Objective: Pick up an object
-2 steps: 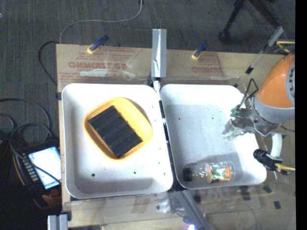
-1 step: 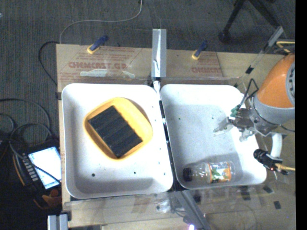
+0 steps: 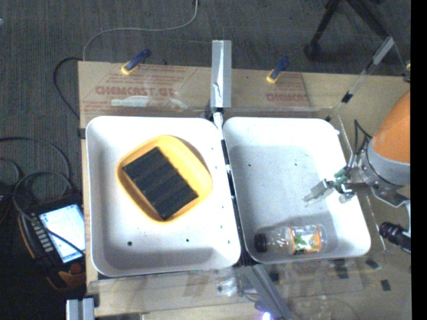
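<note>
We see the hand (image 3: 319, 192) at the right of the frame, over the right shallow white bin (image 3: 280, 145), its thin fingers spread apart and grasping nothing. A clear plastic bottle with an orange label (image 3: 293, 239) lies on its side near that bin's lower edge. In the left white bin (image 3: 107, 245), a yellow dish with a black ribbed insert (image 3: 164, 177) sits tilted.
</note>
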`<action>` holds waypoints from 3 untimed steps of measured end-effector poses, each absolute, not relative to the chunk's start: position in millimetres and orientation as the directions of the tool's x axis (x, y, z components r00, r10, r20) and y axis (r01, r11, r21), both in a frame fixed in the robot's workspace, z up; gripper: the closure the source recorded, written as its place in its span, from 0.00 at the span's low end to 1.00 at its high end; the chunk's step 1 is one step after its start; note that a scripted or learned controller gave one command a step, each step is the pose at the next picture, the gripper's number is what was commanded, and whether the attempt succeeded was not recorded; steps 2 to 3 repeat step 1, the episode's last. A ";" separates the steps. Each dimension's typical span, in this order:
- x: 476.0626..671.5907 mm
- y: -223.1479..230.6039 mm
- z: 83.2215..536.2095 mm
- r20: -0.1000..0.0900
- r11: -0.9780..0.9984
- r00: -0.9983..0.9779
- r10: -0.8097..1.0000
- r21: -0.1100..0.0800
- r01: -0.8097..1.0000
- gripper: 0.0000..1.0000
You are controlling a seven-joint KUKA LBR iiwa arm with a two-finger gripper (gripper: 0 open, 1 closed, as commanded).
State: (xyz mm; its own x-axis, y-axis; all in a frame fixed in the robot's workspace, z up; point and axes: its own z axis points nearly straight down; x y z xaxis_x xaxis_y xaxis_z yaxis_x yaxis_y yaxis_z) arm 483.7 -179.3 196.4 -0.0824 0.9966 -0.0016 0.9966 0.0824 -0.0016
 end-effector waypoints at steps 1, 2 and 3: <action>483.9 -80.5 200.7 0.000 -0.021 0.021 1.000 -0.002 1.000 0.00; 483.9 -80.5 200.7 0.000 -0.021 0.021 1.000 -0.002 1.000 0.00; 483.9 -80.5 200.7 0.000 -0.021 0.021 1.000 -0.002 1.000 0.00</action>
